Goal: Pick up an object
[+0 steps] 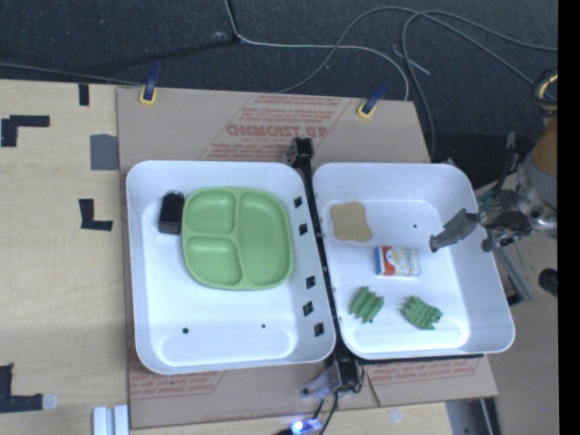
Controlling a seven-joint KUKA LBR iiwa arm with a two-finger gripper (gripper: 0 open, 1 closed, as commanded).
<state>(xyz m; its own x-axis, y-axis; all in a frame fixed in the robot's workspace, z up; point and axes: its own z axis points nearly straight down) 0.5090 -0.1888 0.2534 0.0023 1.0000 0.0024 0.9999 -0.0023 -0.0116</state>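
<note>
The right bin [480, 333] holds a tan slice of toast [350, 222] at its back left. A small white carton with a red and blue label [397, 261] lies in the middle. Toward the front are a dark green bean pod bunch [366, 304] and a lighter green leafy piece [421, 313]. My gripper [458, 228] hangs over the right side of this bin, right of the carton and apart from it. Nothing shows in its grasp.
The left bin [149, 333] holds a green divided plate [238, 238] and a small black block [170, 212] by its left side. Black clips run along the divider [313, 243] between the bins. Cables lie on the dark surface behind.
</note>
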